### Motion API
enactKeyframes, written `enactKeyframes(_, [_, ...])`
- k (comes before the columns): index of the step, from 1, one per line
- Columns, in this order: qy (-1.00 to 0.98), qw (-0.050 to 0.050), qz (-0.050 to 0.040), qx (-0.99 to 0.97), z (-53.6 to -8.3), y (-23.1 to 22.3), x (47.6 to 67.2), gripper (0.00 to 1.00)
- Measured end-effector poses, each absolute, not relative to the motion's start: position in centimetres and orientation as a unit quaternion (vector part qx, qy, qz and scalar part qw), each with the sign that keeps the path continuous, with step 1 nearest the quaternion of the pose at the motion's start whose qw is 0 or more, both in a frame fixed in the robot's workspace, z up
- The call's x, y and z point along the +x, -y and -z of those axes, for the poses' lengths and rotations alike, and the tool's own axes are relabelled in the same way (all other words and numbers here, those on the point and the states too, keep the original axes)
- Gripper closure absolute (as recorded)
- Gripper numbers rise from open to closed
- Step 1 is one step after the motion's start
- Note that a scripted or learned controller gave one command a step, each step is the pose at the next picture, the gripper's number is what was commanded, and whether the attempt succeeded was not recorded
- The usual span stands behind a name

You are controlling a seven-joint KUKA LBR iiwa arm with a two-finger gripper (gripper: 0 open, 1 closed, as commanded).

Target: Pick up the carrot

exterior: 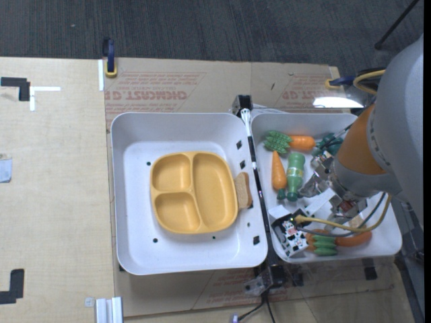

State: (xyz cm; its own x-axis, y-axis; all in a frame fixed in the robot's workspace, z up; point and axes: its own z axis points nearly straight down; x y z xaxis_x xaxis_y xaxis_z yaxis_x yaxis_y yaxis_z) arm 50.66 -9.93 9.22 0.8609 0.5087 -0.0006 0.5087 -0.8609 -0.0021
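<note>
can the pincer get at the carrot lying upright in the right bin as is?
Probably yes. The carrot lies exposed in the right bin, nothing on top, arm already over that bin. The green bottle lies close beside it and may crowd the grasp.

the grey arm (404, 106) reaches in from the right, its orange band (360, 147) above the wrist (angled downward), with the gripper (316, 180) low at its end.
</note>
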Motion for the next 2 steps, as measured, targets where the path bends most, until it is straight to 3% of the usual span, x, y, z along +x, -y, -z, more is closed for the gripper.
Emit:
enactKeyframes(1, [0.267,0.002,-0.0019,-0.964,-10.1,9.9,50.7,1.0])
enactKeyframes(2, [0.128,0.001,-0.0019,-0.992,-19.1,3.8,47.8,1.0])
